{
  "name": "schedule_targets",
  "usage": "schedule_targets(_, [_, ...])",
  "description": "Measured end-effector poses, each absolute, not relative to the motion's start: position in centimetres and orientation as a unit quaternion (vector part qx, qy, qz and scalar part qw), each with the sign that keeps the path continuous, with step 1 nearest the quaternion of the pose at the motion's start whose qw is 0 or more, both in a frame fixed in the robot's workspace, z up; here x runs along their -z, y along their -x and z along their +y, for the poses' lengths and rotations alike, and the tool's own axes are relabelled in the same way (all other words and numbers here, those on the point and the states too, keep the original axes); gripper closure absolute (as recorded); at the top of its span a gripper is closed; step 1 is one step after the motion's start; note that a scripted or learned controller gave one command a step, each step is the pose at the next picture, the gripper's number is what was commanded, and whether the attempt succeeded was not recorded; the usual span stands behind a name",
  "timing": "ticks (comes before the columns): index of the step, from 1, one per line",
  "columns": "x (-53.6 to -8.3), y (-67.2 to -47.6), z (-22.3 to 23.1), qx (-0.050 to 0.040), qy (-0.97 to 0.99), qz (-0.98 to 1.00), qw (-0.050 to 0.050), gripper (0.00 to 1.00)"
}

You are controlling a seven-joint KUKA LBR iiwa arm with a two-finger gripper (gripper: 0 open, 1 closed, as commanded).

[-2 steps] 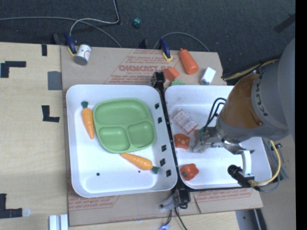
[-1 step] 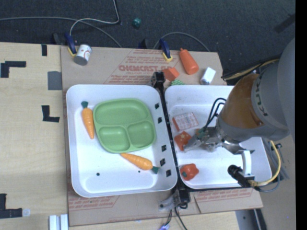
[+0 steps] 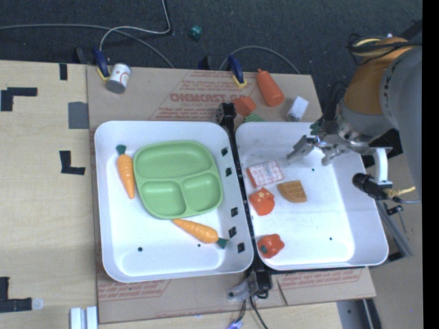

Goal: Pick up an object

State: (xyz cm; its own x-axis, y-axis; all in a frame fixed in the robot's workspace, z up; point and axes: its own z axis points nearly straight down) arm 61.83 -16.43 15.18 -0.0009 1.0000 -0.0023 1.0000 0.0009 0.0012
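Tomato (image 3: 261, 201), red with green stem, right bin (image 3: 357, 242), beside tan bread slice (image 3: 293, 191), pincer (image 3: 313, 152) spread apart, nothing between its fingers

Left bin (image 3: 110, 204): green plate (image 3: 180, 179), two carrots (image 3: 125, 172) – one at each side of it.
Right bin (image 3: 357, 242): card (image 3: 265, 174), tomato (image 3: 261, 201), bread (image 3: 293, 191), red pepper (image 3: 269, 245).
Gripper (image 3: 314, 154): fingers spread, nothing between them – over the right bin's upper part.

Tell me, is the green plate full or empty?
Empty. The green plate in the left bin shows bare green in all three sections. The two carrots lie beside it on the bin floor.
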Motion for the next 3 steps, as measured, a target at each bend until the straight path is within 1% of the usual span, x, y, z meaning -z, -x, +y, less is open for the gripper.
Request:
schedule_targets(1, [-8.8, -57.7, -16.4, 0.0001, -0.707, 0.707, 0.0, 0.0])
schedule_targets(2, [-9.7, -57.8, -16.4, 0.0003, -0.706, 0.708, 0.001, 1.0])
schedule_targets(3, [-18.5, -59.7, -7.1, -0.0006, -0.706, 0.708, 0.0, 1.0])
